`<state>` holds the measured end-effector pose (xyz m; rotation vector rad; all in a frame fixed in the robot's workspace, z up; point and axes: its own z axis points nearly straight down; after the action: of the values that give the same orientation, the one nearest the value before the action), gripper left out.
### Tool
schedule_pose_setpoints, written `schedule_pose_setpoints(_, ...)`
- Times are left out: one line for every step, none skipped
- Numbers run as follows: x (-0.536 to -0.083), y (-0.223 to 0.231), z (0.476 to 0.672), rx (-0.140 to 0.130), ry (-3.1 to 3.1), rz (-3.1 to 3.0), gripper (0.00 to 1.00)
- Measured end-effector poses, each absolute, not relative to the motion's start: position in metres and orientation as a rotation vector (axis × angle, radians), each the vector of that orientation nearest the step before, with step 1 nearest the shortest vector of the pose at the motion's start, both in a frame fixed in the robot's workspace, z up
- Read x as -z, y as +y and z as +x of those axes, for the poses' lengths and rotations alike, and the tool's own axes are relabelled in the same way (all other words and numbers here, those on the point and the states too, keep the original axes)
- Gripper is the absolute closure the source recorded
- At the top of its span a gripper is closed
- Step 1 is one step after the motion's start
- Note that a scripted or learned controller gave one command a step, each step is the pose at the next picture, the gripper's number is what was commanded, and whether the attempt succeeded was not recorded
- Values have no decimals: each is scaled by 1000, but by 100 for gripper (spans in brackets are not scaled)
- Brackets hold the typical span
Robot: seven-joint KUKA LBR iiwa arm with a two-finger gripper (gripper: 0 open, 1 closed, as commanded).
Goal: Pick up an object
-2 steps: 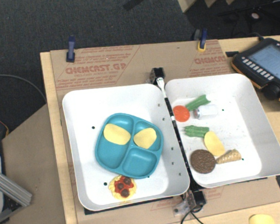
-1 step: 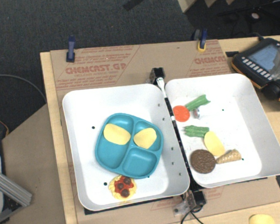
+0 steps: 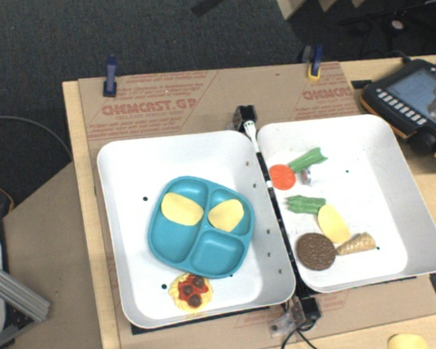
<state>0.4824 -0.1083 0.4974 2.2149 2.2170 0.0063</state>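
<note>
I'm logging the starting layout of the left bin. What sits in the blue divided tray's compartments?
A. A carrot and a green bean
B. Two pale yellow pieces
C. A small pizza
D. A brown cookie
B: two pale yellow pieces lie in separate compartments of the blue tray.

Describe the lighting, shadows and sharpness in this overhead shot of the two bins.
Camera view: even, soft light; the white bins are bright, not blown out. The blue tray casts a faint shadow along its lower edge, and the toy foods in the right bin cast little shadow. Focus is moderate; the cardboard lettering is readable though soft. The dark floor above the bench lacks detail.
</note>
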Motion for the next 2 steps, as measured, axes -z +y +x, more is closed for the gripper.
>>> schedule_pose_setpoints(-508, -108, 483, -9, 2215, 2211, 100)
schedule_pose_setpoints(-519, -108, 484, -12, 2211, 2208, 100)
